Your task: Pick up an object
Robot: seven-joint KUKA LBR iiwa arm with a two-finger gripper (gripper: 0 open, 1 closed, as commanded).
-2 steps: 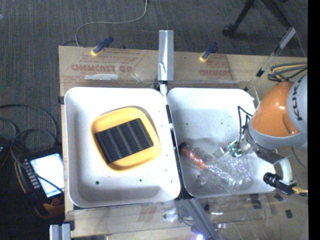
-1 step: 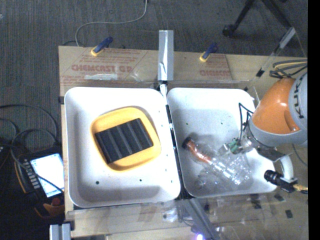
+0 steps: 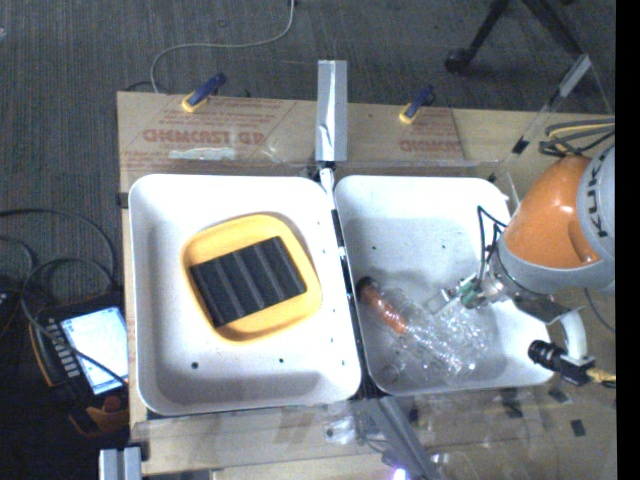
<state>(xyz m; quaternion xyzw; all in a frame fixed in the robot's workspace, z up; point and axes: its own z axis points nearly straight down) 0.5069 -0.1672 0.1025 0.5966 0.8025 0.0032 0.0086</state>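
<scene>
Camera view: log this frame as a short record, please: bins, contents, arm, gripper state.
left bin: holds a yellow tray with a black ribbed insert, lying flat near the middle
right bin: holds a clear plastic bottle, crumpled, on its side, orange-brown cap end toward the divider
arm: reaches in from the right, over the right bin's right side
gripper: low by the bottle's right end; contact unclear
grasp: nothing seen held
</scene>
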